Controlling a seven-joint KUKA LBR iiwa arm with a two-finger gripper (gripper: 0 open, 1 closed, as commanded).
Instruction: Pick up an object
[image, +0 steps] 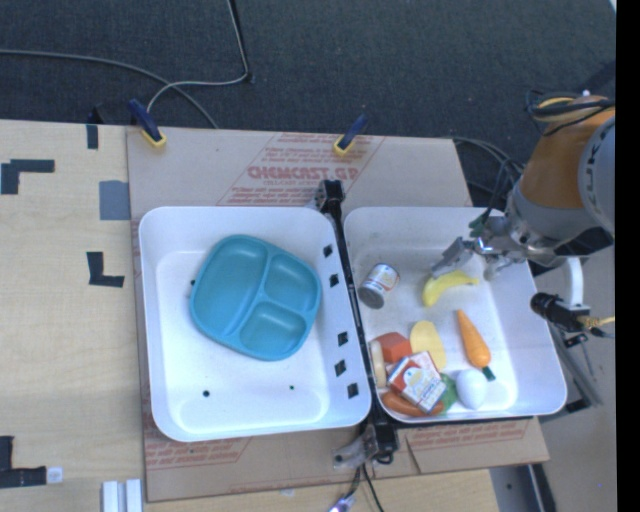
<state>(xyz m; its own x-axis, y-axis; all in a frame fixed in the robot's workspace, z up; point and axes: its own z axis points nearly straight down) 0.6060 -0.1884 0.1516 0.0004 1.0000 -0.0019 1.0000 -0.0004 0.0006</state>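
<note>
We see a blue sectioned plastic plate (256, 296) in the left white bin (165, 240). In the right white bin (520, 300), a small metal can (377, 285), then a yellow plastic banana (447, 287) right under the two-finger gripper (468, 256), fingers spread, nothing held. An orange toy carrot (473, 340) lies below.

Two white bins: left bin (160, 330), right bin (530, 330). Left bin contents: one blue divided plate (255, 296). Right bin contents: one small can (377, 285), one banana (447, 287), one carrot (474, 341), one white egg (470, 389), one small printed carton (417, 382); remaining near-left pile too overlapped to count.
</note>
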